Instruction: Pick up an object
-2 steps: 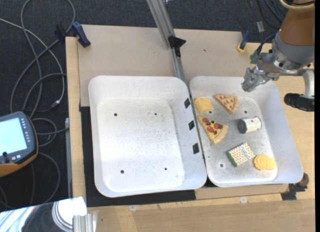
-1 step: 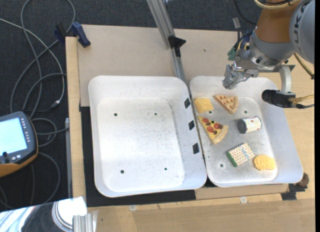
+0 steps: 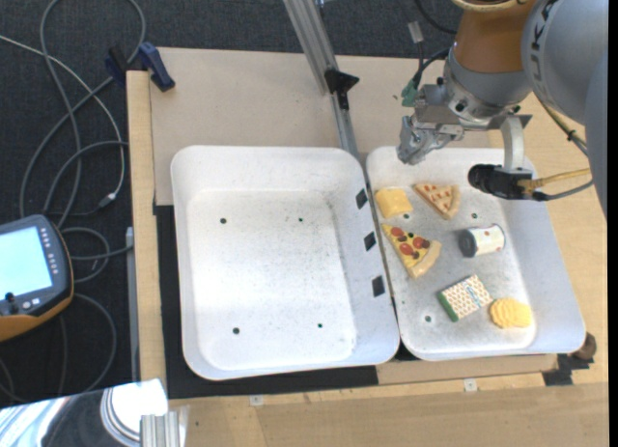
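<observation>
Five toys [image 3: 422, 253] visible; arm [image 3: 502, 40] hides right bin's [image 3: 555, 242] far rim

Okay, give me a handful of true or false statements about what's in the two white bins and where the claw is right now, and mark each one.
1. All the objects lie in the right bin. True.
2. The claw hangs over the near left corner of the left bin. False: it is above the far left corner of the right bin.
3. Two pizza slice toys are present, the small pizza slice and the large pizza slice. True.
4. The checkered block sits between the claw's fingers. False: it lies on the bin floor near the front, beside the yellow round piece.
5. The white cylinder lies right of the large pizza slice. True.
</observation>
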You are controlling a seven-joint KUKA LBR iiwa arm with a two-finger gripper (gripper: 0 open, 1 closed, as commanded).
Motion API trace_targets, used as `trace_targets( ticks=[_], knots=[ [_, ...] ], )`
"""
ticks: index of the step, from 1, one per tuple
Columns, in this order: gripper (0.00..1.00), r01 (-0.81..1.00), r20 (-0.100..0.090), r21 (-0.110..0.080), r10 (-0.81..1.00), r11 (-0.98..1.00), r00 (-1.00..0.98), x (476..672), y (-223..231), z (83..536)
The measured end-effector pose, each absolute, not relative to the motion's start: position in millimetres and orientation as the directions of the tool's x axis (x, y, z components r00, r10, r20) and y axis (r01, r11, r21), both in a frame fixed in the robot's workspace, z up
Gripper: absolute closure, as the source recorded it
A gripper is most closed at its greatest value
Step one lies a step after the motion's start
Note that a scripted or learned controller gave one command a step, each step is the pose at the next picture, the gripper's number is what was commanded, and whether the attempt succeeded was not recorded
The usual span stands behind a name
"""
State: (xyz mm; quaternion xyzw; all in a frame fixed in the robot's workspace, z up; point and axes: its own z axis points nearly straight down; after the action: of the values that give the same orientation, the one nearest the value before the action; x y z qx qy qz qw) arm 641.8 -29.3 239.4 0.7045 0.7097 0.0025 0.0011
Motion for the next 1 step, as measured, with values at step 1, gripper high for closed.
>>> trace_targets(
  ticks=[1],
  knots=[
    [1.0,1.0,0.002,-0.001,1.0,0.006,-0.006,645.6,20.7,229.2]
  ],
)
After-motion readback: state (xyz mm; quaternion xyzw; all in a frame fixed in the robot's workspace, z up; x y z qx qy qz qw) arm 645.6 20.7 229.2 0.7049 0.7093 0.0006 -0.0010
